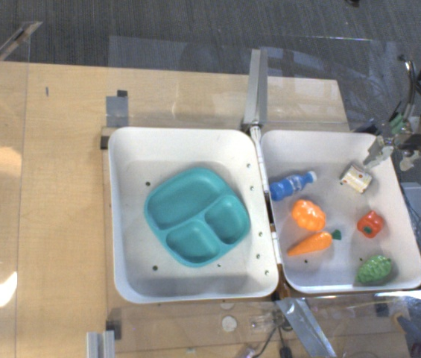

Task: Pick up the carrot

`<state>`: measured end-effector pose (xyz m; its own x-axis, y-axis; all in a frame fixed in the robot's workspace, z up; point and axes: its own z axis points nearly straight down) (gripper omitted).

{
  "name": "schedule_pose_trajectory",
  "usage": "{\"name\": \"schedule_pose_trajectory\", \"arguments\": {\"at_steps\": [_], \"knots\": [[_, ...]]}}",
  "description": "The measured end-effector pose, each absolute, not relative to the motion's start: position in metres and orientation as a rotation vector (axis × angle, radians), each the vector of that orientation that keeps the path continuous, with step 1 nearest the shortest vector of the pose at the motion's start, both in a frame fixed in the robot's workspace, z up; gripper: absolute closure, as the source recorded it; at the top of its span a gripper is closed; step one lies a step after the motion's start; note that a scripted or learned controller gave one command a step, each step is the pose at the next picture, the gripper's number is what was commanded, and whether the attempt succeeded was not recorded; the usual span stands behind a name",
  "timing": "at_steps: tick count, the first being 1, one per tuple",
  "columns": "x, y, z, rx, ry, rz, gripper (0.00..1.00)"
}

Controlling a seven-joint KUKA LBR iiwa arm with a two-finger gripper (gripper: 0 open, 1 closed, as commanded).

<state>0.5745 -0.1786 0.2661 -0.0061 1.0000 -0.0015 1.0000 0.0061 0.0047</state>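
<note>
Gripper [378,153] fingers hang at the right bin's [344,278] two-o'clock corner, their spread too small to make out and nothing seen between them, while the carrot [311,244] waits untouched well apart from them at about seven o'clock. From the left: a teal divided tray [195,216] sits alone in the left bin [132,222]. Across the divider, a blue bottle [290,184] lies tilted at the right bin's ten o'clock, with an orange bell pepper [308,215] just below it. The carrot lies nearly flat just beneath that pepper, its green stub pointing toward three o'clock and its tip toward the divider. Farther right sit a small white block [355,179], close by the fingertips, a red pepper [370,224] at four o'clock and a green leafy vegetable [374,269] at five o'clock. The reach appears not yet begun. A clean pick would likely call for travelling toward seven o'clock above the clutter, turning the fingers to close across the carrot's thick middle rather than along its length, and descending on its lower side, since the orange pepper crowds the upper flank and could be nudged or caught instead.
</note>
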Motion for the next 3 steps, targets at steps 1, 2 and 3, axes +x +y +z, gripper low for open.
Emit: {"name": "schedule_pose_trajectory", "arguments": {"at_steps": [1, 2, 3], "knots": [[0.551, -0.116, 0.158, 2.242, 2.198, 0.003, 0.00], [0.534, -0.081, 0.092, 2.148, 2.273, 0.020, 0.00], [0.538, -0.081, 0.105, 2.140, 2.268, 0.031, 1.00]]}}
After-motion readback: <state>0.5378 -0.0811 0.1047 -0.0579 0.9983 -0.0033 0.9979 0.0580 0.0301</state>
